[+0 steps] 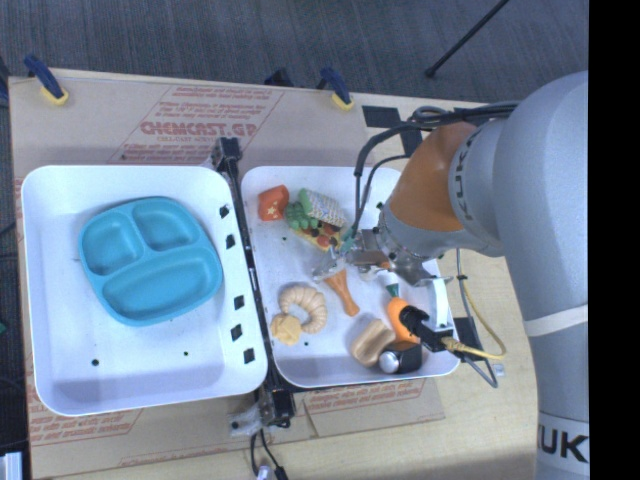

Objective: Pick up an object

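Objects for picking lie scattered in the right bin: a red tomato-like piece near the far left corner, a mixed green and patterned cluster beside it, a pale croissant shape with a small yellow lump touching its near side, an orange carrot-like stick at the middle, a tan bread-like piece toward the near edge, and an orange item and a dark round thing by the near right corner. The gripper is low over the middle of this bin, just above the orange stick; whether anything sits between its fingers cannot be told, and their spread is hidden by the wrist. The grey arm with its orange band comes in from the right, cables looping round it.

The left bin holds a blue divided plate. Both bins rest on a brown cardboard sheet printed in red, held by blue clamps at the far edge. Beyond lies grey carpeted floor, crossed by a dark pole at the upper right
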Tool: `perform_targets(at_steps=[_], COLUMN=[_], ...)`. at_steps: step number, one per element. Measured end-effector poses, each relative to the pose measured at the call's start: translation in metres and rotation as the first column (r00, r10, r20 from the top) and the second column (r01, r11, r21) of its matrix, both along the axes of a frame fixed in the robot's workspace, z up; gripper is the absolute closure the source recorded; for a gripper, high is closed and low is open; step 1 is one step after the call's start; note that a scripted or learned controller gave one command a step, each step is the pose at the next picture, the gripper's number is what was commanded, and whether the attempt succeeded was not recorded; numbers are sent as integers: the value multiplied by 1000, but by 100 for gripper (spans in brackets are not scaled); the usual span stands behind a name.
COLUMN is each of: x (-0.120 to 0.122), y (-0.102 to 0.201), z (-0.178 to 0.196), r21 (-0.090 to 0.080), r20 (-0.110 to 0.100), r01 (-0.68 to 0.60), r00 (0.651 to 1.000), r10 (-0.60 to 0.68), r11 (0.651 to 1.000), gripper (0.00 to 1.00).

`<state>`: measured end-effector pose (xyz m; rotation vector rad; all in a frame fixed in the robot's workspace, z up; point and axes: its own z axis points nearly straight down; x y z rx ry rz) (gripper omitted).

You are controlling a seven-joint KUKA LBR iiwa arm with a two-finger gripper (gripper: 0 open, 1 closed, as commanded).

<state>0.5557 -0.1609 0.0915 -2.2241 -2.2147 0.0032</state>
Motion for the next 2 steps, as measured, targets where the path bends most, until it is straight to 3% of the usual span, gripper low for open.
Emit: perform_targets(at_steps=[1, 2], x=[0, 14], y=[0, 21], z=[10, 136], r21=[0, -1], r20=[-2, 4], r01=[-5, -187], r00=[1000, 982], r10=[5, 187], r11=[1000, 982], gripper=[100, 100])
